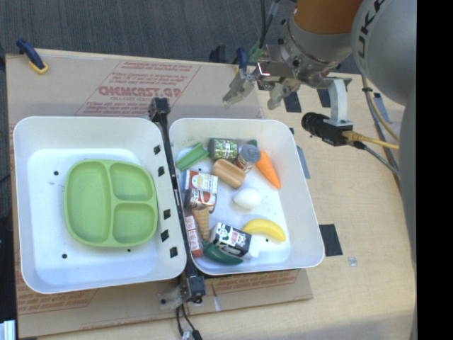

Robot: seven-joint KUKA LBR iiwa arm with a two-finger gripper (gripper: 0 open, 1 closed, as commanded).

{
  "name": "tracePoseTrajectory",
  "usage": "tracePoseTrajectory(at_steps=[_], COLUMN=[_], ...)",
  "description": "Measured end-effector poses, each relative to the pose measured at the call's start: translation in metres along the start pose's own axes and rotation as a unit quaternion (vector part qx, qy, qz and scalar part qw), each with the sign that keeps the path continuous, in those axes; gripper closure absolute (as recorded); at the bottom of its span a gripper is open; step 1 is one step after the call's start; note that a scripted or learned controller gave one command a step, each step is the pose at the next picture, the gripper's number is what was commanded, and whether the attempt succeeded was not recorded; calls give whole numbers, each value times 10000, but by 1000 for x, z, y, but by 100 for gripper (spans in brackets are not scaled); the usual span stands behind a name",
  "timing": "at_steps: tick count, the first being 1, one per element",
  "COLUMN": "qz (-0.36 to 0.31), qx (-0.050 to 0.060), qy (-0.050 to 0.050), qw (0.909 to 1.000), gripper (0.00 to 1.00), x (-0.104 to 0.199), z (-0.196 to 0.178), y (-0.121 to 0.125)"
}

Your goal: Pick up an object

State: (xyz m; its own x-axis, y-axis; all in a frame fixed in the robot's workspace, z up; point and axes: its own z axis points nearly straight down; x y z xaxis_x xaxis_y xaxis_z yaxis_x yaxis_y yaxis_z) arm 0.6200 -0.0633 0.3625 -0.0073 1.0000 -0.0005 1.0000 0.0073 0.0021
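The worktop (354,211) carries two white bins. The right bin (301,211) holds the objects: carrot (268,170), banana (265,229), egg (247,198). The gripper (253,94) hangs above its far edge, jaws open, empty. No pick is made yet.

The grey arm (386,34) reached in from the right, its orange band (329,6) just above the wrist. The gripper (258,96) hung high near the top of the view — two fingers (237,91) spread apart, pointing down-left, nothing between them.
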Motion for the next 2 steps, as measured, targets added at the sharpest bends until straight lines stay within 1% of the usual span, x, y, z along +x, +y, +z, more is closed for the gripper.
tracePoseTrajectory(at_steps=[1,2], qz=[14,9], qx=[7,34], qy=[-1,-2], qw=[10000,10000], gripper=[0,0], x=[-38,-92], z=[-77,108], y=[21,-13])
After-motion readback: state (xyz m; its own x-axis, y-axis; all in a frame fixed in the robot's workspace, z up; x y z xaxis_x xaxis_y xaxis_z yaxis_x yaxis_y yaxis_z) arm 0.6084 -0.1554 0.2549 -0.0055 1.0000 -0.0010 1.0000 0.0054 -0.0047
